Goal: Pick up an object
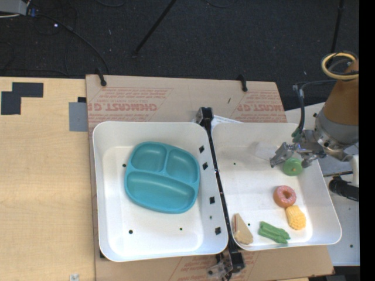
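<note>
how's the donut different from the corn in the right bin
The donut is pink and round with a hole in its middle; the corn is yellow, oblong and solid. The donut lies farther up the view, closer to the gripper; the corn lies below it, nearer the bin's lower rim. Both are small toy foods resting on the floor of the right bin, close together.

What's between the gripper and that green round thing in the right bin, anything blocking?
Nothing visible. The gripper sits right at the green ball near the right bin's far right side. The donut, corn, green bean and bread slice lie nearer the camera, apart from it.
</note>
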Controlling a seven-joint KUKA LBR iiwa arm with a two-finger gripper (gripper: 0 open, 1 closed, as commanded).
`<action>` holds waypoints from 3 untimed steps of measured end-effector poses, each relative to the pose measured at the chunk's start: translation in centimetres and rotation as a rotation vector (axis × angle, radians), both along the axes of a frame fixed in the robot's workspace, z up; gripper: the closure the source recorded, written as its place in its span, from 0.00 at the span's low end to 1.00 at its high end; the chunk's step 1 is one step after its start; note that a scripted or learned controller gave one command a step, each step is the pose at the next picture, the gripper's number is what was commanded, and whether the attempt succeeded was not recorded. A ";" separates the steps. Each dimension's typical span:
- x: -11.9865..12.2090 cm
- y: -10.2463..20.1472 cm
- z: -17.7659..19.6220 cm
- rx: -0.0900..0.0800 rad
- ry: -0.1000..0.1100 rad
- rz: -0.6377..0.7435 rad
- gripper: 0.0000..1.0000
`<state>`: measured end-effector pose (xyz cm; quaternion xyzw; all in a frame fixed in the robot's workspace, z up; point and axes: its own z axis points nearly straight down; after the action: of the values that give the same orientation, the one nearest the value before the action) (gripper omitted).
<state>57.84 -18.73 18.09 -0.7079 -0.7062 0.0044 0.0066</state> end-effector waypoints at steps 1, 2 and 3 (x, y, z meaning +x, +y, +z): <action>0.3 0.0 0.8 -0.003 -0.014 0.003 0.00; -0.2 -0.6 -5.3 -0.001 -0.007 0.002 0.00; -0.3 -0.5 -9.6 -0.002 -0.011 0.002 0.00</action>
<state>57.56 -19.21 8.52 -0.7071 -0.7071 0.0011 0.0020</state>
